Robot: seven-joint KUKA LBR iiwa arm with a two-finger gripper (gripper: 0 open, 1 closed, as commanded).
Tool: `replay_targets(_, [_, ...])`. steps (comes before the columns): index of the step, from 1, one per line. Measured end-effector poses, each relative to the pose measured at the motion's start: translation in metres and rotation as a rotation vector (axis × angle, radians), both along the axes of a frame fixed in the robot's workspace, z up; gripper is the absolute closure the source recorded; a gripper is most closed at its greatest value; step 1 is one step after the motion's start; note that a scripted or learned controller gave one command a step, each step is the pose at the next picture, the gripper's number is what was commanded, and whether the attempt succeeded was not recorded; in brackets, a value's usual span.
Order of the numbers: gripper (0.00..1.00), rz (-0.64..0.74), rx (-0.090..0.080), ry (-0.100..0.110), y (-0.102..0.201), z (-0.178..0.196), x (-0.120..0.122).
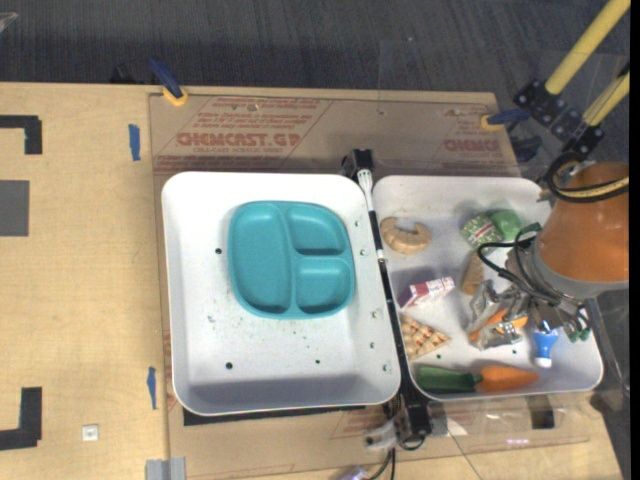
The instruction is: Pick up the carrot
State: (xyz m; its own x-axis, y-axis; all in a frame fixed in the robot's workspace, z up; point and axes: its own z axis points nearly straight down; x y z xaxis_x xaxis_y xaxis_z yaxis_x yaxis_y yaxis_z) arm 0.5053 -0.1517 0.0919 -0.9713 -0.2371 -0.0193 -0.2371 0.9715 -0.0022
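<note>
The carrot (507, 377) is orange with a dark green top (446, 377). It lies flat along the near wall of the right bin (440, 200). My gripper (494, 315) hangs low over the middle of that bin, just behind the carrot and a little to its left, amid cables and small items. The grey arm with its orange band (592, 230) comes in from the right above it. Nothing shows held in the gripper, and the carrot lies apart from it.
The right bin also holds a bagel (407, 235), a green packet (489, 226), a small pink-and-white box (428, 290), a waffle piece (420, 339) and a blue-and-white item (543, 346). A teal divided plate (292, 258) lies in the left bin (190, 328).
</note>
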Motion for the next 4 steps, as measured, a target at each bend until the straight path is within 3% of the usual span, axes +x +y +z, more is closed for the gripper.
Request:
replay_targets(1, [1.0,0.141,-0.004,0.002,0.059,0.137,0.036])
replay_targets(2, [1.0,0.137,-0.001,0.0,0.059,0.145,0.037])
replay_targets(3, [1.0,-0.01,-0.001,0.016,0.025,0.1,0.041])
replay_targets(4, [0.0,-0.01,-0.001,0.013,0.025,0.101,0.041])
